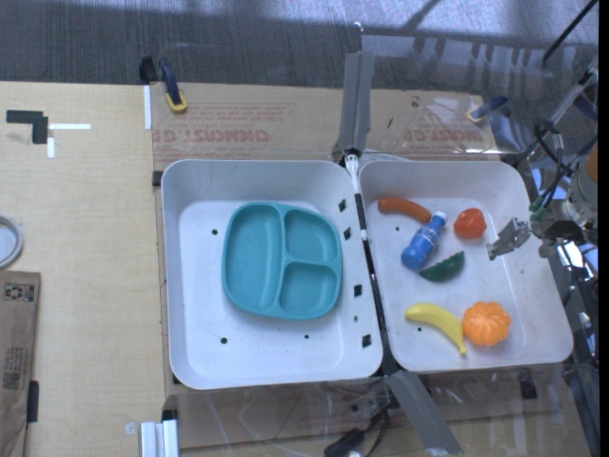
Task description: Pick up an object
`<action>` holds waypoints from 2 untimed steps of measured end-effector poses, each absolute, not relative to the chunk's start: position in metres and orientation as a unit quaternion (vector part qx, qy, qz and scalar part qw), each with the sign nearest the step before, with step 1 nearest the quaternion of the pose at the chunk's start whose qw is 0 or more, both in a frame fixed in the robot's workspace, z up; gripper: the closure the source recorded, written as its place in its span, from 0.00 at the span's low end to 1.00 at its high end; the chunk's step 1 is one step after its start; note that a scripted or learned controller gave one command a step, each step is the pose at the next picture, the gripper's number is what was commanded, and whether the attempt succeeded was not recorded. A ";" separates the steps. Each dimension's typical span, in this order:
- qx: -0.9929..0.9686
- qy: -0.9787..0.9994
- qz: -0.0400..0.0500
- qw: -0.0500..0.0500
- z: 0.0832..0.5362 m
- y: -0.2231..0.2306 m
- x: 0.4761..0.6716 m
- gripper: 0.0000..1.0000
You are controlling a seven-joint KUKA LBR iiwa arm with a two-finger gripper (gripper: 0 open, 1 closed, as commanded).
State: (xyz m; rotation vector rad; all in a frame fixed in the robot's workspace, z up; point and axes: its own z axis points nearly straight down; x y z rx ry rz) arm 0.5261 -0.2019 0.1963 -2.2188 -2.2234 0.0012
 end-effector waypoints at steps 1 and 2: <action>-0.667 -0.745 0.000 0.000 0.135 -0.162 0.565 0.00; -0.658 -0.753 -0.001 -0.002 0.094 -0.136 0.635 0.00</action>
